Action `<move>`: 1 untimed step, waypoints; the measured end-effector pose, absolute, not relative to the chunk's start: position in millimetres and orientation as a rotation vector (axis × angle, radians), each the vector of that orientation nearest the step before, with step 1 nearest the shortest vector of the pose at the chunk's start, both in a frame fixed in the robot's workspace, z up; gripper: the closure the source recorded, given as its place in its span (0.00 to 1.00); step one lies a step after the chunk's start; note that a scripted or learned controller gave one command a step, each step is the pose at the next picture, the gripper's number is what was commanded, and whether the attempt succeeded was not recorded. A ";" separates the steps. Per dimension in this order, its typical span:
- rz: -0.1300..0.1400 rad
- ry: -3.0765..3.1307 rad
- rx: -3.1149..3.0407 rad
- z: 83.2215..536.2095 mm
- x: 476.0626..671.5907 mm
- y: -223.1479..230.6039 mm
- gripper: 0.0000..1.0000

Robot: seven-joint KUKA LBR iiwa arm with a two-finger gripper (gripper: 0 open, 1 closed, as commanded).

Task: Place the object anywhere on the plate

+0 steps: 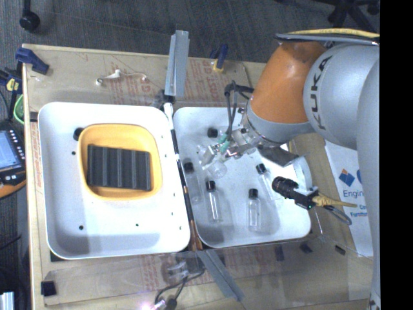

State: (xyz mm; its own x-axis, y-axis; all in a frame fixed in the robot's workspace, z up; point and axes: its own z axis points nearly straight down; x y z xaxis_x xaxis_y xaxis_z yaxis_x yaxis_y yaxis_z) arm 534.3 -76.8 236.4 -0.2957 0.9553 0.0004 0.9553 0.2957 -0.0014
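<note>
Blue clamp [30, 59] at bench's [97, 76] far left corner. Handheld screen unit [9, 154] off left edge. Office chair wheels [29, 22] on dark carpet [129, 8] beyond. Printed paper sheet [345, 186] at right.

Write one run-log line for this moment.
arm: over right white bin | clear glass vials with black caps: lying in it | yellow plate: left bin, holds dark ridged block

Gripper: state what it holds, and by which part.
Cannot be told: the gripper sits low over a clear vial in the right bin.
</note>
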 end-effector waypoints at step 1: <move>0.001 -2.671 -1.652 259.6 571.0 -24.1 1.00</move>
